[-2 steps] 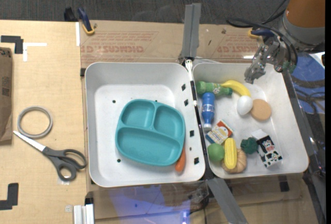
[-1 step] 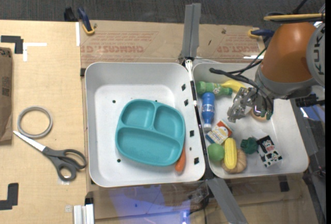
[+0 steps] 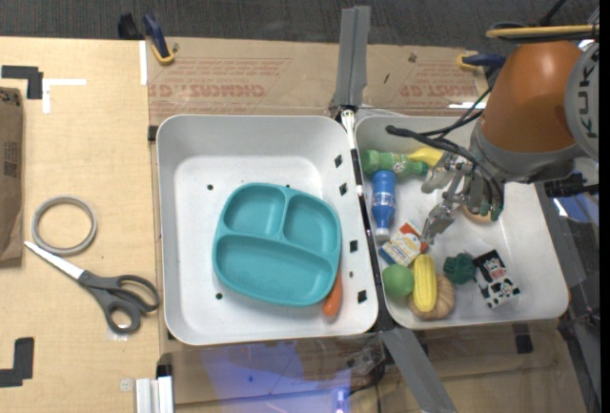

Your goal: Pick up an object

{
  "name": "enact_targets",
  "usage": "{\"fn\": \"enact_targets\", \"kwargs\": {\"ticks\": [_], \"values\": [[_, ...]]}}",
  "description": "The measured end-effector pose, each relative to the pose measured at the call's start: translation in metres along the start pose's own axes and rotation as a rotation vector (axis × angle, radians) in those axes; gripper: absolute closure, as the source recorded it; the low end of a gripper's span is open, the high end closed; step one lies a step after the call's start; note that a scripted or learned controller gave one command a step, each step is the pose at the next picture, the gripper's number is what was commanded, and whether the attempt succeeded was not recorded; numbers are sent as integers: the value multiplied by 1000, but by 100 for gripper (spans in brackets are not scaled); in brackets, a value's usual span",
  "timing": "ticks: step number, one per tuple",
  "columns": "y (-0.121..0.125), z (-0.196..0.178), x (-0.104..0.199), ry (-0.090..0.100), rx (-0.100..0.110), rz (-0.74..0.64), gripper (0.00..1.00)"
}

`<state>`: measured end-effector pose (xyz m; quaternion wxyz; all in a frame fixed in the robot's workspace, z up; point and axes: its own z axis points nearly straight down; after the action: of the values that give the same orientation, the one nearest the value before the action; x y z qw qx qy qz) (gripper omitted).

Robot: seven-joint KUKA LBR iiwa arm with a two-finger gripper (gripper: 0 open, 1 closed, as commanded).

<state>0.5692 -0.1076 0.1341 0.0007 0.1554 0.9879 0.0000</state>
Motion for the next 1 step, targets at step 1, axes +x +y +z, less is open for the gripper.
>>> {"fn": "enact_targets", "kwargs": {"ticks": [1], "values": [[12, 37, -21, -8, 0, -14, 0]]}}
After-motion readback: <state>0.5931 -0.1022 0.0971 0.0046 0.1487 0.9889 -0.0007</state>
